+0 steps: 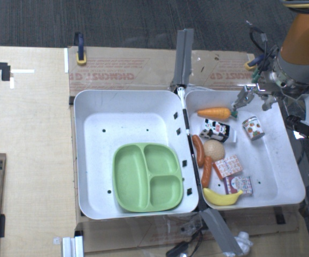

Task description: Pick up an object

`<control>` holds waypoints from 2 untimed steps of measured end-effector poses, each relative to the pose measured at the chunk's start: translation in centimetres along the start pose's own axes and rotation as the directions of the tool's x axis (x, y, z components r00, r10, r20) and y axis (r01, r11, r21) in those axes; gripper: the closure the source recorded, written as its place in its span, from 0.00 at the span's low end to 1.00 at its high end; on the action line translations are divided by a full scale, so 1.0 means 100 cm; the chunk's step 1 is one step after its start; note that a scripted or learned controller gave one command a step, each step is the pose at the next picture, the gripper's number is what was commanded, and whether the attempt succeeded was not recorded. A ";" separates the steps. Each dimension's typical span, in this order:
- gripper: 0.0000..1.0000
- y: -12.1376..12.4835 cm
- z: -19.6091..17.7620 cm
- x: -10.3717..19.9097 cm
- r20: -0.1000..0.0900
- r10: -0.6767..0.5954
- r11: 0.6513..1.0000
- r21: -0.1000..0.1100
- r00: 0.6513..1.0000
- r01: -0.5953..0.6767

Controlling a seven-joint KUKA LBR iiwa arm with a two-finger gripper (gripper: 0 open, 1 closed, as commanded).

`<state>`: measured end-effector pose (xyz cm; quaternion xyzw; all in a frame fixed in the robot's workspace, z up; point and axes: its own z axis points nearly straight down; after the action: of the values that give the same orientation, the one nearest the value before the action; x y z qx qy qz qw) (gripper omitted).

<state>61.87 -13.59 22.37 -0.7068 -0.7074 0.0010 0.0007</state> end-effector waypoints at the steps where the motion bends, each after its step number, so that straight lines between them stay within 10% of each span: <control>1: 0.00 -0.014 0.114 -0.031 0.001 0.090 0.996 -0.004 0.996 -0.090; 2: 0.00 -0.033 0.132 -0.003 -0.001 0.101 0.995 0.000 0.995 -0.101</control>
<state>58.58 -13.89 9.14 -0.7416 -0.6709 0.0007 0.0007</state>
